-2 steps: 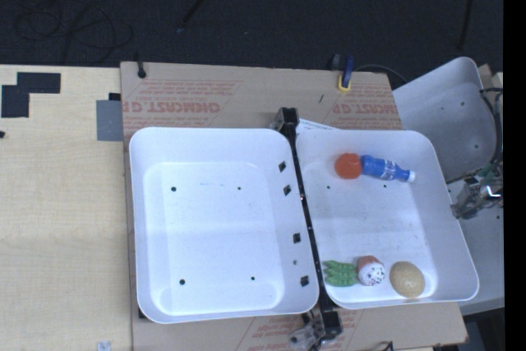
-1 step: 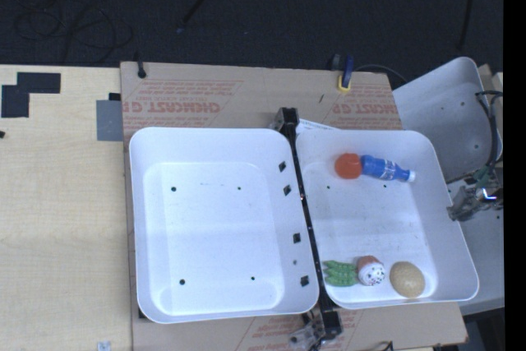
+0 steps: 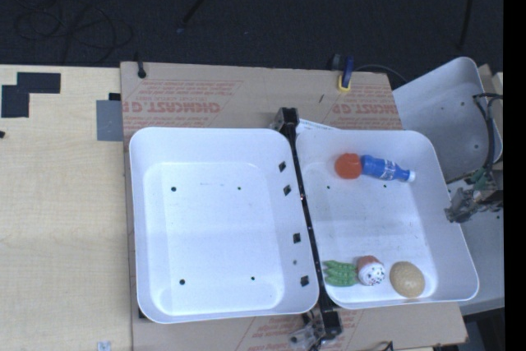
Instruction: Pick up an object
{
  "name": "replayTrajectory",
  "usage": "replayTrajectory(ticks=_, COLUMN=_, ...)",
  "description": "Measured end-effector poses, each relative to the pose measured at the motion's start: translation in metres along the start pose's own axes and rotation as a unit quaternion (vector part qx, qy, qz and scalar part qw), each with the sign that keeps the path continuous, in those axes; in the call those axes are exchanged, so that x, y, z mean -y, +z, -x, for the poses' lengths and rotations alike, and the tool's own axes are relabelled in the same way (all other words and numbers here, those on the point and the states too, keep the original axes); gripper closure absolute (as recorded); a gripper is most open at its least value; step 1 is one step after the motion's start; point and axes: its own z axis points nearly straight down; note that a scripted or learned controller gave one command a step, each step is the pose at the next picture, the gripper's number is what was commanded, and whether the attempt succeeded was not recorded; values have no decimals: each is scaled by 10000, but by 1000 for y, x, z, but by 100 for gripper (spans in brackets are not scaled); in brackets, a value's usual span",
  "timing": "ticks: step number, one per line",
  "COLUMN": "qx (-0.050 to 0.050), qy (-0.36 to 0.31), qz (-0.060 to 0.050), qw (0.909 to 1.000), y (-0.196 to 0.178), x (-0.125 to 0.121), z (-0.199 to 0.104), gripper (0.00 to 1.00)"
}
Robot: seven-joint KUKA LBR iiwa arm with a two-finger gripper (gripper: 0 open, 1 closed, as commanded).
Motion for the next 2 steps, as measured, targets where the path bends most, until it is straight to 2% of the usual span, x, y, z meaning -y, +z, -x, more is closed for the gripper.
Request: replayTrajectory(ticks=2, qx=0, qy=15, qz=4, qw=10000, y=0, x=0, z=1, gripper=100)
